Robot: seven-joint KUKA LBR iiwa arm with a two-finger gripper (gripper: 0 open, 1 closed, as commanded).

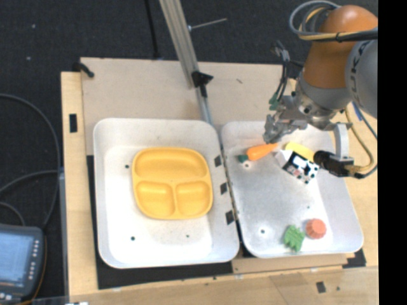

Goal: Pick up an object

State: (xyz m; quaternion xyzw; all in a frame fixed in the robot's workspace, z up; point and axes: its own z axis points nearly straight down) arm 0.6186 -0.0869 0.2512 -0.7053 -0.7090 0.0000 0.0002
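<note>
The grey arm with its orange band comes in from the right and hangs over the upper part of the right bin (337,224); its gripper (275,134) points down at the far end of this bin, just above the toy carrot (261,152); how far the hand is opened I cannot tell, and nothing is seen to be held in it. The carrot is orange with a small green end toward the left; it lies on the bin floor, near the inner wall. Just beside it on the right lies a yellow, white and black object (299,162), which I cannot name more exactly. Near the front edge of the same bin lie a green toy (293,237) and, touching or almost touching it on the right, a round orange-red toy (315,229). In the left bin (111,189) rests a yellow divided plate (172,182) with three compartments, about in the middle.
</note>
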